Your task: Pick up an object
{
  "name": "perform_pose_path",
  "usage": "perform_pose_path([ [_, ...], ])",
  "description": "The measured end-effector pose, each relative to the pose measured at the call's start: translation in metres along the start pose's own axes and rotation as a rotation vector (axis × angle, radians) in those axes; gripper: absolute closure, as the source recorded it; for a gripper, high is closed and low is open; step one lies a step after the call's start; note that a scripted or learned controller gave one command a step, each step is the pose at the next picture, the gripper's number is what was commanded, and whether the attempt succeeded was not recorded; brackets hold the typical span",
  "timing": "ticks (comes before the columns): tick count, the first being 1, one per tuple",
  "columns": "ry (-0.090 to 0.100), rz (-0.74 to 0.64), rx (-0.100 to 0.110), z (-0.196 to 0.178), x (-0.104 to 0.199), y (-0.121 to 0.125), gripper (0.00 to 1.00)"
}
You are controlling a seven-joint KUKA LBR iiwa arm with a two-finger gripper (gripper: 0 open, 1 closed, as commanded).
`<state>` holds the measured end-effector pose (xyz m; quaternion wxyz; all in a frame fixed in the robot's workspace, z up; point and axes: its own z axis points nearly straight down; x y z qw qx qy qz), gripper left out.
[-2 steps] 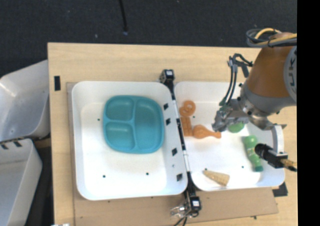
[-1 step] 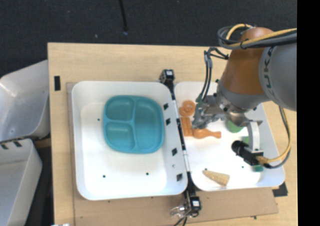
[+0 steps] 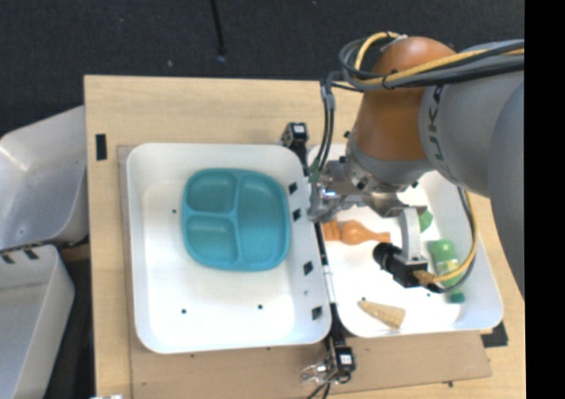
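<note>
- Orange toy [image 3: 353, 232] lies in the right bin [image 3: 481, 313], close to the divider, partly under my wrist.
- My pincer [image 3: 340, 199] hangs just above its left end; whether it is spread or pressed together I cannot tell.
- Beige wedge [image 3: 382, 312] lies near the bin's front; green pieces [image 3: 441, 254] sit by the right wall.
- Teal divided plate [image 3: 237, 217] rests in the left bin [image 3: 150, 300] on the bench [image 3: 106, 106].
- Best approach, I judge: centre over the toy's body, clear of the divider, then descend straight.

Grey arm [image 3: 459, 124] reaching from right, wrist bent downward
</note>
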<state>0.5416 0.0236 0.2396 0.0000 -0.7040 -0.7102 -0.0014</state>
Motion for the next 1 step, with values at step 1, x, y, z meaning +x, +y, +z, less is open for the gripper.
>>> perform_pose_path([
  [1,0.000,0.001,0.001,-0.0107,0.0531,0.0013,1.00],
])
